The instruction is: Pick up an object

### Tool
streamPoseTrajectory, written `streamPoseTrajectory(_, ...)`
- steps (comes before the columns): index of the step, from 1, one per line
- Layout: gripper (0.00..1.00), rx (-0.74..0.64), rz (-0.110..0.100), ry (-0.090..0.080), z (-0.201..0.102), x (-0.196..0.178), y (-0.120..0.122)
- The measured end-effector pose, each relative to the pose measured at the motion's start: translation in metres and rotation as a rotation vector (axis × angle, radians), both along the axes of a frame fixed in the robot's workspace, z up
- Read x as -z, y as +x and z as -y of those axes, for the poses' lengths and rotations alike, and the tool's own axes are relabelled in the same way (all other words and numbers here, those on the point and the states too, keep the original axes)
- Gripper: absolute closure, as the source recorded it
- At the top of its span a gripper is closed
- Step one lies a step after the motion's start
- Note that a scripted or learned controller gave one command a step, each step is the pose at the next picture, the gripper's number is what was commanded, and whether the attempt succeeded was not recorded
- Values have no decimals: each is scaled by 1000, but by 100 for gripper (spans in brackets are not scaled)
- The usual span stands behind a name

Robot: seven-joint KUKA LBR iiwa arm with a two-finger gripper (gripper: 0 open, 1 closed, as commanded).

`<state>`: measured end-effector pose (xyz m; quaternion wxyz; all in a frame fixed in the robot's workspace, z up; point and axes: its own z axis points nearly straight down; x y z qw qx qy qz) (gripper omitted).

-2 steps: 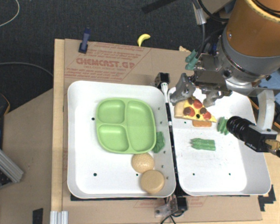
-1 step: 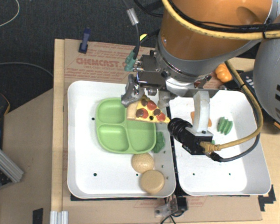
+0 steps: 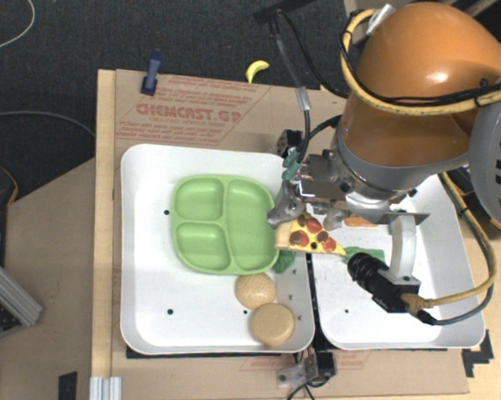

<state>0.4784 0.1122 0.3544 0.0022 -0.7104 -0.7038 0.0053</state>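
The gripper (image 3: 299, 209) is low over the seam where the two bins meet, tucked under the big orange band of the arm (image 3: 422, 70). The wrist housing hides its tips, so I cannot tell whether it is apart or closed. Right at its lower edge sits the pizza slice (image 3: 312, 236), crust end toward the left bin and point aimed right, lying across the divide between the bins. It touches the gripper in this view, or overlaps it, but whether it is clamped or merely lying underneath is not visible. My read is that the slice is the target, since the tool is parked directly on it and on nothing else.

Moving outward: just left of the slice, the green divided plate (image 3: 219, 223) lies flat in the left bin (image 3: 135, 255), its right edge close to the slice's crust. That makes a tight spot, and a nudge there could shove the plate. Below it, two round tan discs (image 3: 264, 307) sit against each other near the bin's front right corner.

In the right bin (image 3: 446, 332), a scrap of green (image 3: 368, 255) peeks out by the slice's point, and a black cable fitting (image 3: 383, 285) hangs off the arm above the floor of the bin.
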Motion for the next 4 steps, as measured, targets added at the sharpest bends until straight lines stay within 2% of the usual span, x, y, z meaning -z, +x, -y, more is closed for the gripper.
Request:
streamPoseTrajectory(1, 100, -2, 17, 4, 70, -53, 1)
streamPoseTrajectory(2, 100, -7, 30, 6, 90, -189, 1)
streamPoseTrajectory(3, 100, -22, 14, 7, -20, -180, 0)
streamPoseTrajectory(4, 100, -20, 14, 8, -118, -180, 0)
